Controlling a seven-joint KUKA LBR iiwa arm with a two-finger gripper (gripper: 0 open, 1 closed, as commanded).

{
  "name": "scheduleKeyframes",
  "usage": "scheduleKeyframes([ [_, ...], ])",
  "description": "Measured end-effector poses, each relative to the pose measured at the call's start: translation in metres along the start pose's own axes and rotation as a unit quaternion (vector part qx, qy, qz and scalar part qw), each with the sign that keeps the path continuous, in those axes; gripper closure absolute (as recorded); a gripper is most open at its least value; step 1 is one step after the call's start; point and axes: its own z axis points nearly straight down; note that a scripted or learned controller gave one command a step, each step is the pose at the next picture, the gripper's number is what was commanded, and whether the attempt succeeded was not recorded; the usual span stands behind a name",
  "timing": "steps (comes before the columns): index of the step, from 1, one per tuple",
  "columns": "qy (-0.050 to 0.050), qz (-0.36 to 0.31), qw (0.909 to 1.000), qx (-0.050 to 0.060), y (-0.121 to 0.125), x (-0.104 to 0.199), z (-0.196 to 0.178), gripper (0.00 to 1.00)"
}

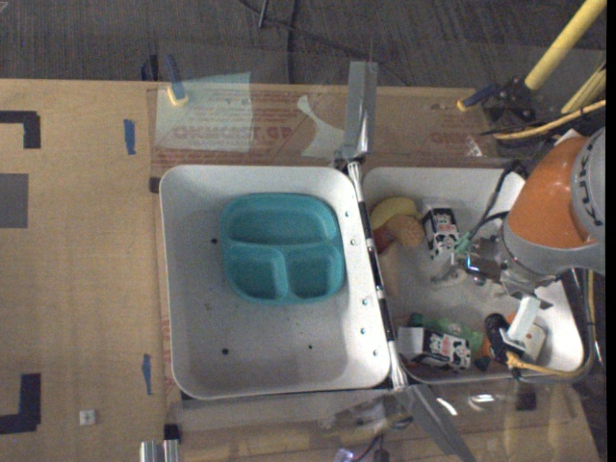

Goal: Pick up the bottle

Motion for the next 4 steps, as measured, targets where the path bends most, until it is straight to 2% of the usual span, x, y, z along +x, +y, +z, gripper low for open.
scheduleKeyframes([
  [1,0.006,0.158,0.9875,0.006,0.045,-0.053,0.000,0.00],
  [2,-0.001,0.176,0.9844,0.007,-0.016,-0.018,-0.022,0.00],
  [3,-0.001,0.420,0.9077,-0.003,-0.042,0.006,-0.001,0.00],
  [4,-0.003,0.514,0.8577,0.002,0.045,0.039,0.001,0.00],
])
